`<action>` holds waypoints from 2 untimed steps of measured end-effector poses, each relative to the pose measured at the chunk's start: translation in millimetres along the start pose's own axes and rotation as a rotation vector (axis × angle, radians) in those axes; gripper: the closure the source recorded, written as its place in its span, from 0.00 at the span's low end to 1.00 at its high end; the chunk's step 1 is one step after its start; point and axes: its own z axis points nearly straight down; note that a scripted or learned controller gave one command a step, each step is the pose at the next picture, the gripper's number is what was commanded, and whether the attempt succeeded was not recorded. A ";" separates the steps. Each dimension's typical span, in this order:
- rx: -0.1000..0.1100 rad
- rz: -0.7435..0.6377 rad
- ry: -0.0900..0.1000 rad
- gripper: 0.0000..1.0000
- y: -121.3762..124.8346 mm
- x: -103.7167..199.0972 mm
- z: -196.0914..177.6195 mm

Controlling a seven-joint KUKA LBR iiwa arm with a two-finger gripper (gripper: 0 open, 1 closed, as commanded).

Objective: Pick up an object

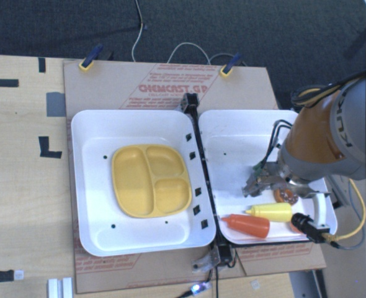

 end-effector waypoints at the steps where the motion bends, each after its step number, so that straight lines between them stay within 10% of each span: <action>1: 0.000 0.000 0.000 1.00 0.3 3.9 -42.4; 2: -0.002 0.000 -0.001 1.00 1.5 4.1 -95.0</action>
